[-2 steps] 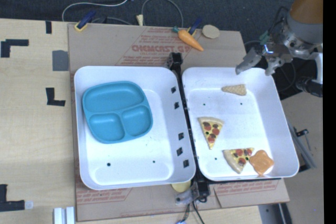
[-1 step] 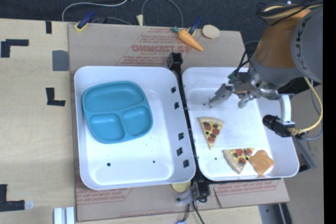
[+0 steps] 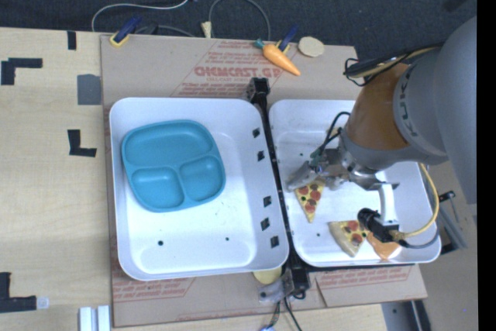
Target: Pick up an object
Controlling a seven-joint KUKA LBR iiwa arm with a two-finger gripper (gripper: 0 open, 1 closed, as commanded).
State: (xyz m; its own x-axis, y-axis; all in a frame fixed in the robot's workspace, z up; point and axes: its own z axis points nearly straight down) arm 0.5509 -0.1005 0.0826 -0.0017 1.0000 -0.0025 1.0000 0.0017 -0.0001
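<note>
Seen from above: right bin [image 3: 288, 128] with a gripper [image 3: 308, 178] low over a flat pizza slice [image 3: 309, 199], grip state impossible to tell, second slice [image 3: 348, 235] nearby, blue plate [image 3: 173, 164] in the left bin [image 3: 186, 256]; likely slipping off so thin a slice.

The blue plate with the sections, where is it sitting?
The blue plate lies in the left white bin, toward its upper part, across the divider from the pizza slices and the gripper.

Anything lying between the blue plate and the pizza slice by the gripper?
Camera view: bare white floor of the left bin, then the black-clipped divider, separates the blue plate from the pizza slice.
</note>
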